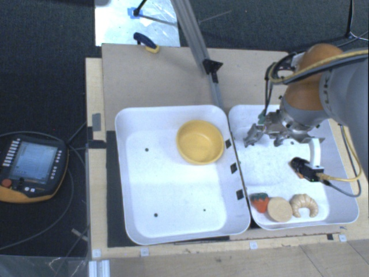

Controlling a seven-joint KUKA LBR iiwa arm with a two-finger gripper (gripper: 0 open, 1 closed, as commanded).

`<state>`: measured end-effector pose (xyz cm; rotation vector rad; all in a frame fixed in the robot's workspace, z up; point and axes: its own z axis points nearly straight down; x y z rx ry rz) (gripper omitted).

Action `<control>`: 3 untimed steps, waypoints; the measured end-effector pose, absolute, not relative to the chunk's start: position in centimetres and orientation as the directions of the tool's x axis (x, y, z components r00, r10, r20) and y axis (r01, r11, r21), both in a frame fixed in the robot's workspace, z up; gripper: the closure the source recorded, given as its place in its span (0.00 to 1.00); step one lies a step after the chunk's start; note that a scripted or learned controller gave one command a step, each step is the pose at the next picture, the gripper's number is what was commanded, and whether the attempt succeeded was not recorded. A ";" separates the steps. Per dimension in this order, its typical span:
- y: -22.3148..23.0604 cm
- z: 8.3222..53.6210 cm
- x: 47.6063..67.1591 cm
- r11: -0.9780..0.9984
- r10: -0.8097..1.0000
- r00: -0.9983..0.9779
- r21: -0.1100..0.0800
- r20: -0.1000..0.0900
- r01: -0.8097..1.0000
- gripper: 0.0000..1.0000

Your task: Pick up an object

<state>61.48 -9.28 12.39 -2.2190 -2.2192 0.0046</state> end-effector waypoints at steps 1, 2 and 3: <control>-9.3 13.8 61.7 0.000 1.000 0.000 0.002 0.000 1.000 1.00; -9.0 18.8 62.7 0.001 1.000 -0.001 0.005 0.000 1.000 1.00; -9.0 22.0 62.8 0.001 1.000 -0.001 0.003 0.000 1.000 1.00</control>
